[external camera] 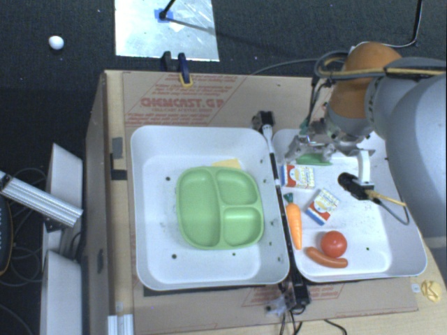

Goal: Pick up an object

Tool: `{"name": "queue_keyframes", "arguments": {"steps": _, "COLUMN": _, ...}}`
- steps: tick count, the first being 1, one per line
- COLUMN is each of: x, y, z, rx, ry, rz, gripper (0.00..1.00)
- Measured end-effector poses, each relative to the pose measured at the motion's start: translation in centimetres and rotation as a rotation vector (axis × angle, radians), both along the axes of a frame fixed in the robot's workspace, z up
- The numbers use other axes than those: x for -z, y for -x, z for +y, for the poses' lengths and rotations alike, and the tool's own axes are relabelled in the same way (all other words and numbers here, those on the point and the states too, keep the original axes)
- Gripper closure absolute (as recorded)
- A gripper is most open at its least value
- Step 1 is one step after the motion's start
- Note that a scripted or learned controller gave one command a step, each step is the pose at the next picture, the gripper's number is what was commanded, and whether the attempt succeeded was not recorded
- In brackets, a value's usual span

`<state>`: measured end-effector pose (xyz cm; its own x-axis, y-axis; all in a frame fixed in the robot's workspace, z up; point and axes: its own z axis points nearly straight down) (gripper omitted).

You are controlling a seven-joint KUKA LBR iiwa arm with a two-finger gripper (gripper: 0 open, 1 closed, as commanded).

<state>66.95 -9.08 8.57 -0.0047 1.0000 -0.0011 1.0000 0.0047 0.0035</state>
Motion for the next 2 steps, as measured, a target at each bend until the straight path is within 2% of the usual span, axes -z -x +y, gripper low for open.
{"name": "queue_keyframes", "arguments": {"steps": 1, "x": -1.23, "y": -0.17, "z": -0.04, "rx": -0.002, "ry": 0.001, "rz": -0.005, "gripper": 1.00}}
{"name": "queue_keyframes", "arguments": {"steps": 2, "x": -1.21, "y": -0.16, "z": -0.04, "rx": -0.002, "ry": 0.001, "rz": -0.005, "gripper": 0.00}}
